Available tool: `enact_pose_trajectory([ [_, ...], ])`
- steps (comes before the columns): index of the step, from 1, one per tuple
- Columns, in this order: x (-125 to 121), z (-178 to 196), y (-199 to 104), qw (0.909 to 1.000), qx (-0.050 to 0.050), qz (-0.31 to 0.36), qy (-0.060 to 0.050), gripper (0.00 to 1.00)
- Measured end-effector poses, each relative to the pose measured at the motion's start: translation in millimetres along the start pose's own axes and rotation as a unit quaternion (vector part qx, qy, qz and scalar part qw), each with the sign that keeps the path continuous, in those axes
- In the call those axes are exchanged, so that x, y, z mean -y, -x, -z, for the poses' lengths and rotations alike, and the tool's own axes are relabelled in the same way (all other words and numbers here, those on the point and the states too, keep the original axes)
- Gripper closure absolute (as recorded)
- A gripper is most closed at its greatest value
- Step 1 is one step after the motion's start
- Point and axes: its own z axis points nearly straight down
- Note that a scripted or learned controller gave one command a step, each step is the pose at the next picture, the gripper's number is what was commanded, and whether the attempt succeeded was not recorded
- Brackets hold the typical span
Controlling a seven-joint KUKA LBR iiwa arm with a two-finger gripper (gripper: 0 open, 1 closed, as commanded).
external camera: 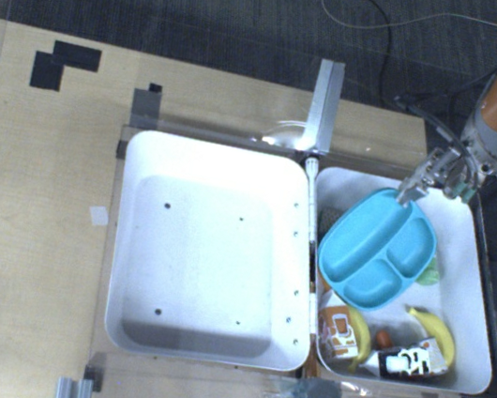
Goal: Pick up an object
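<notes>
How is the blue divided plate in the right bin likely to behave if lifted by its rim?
The blue divided plate looks like moulded plastic, so probably stiff and light. It lies tilted on other items, so it may slide or rock when nudged. Gripped at one edge, its wide body would likely swing down.

A: Where is the gripper [414, 191]?
B: At the far edge of the blue tray [375, 249], in the right bin [481, 311].
A: And nearer?
B: Two bananas [435, 333], a carton [410, 362].
</notes>
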Motion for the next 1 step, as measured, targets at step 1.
enact_pose_trajectory([
  [1, -2.9, -100.6, -10.4, 0.9802, -0.001, -0.198, -0.001, 1.0],
])
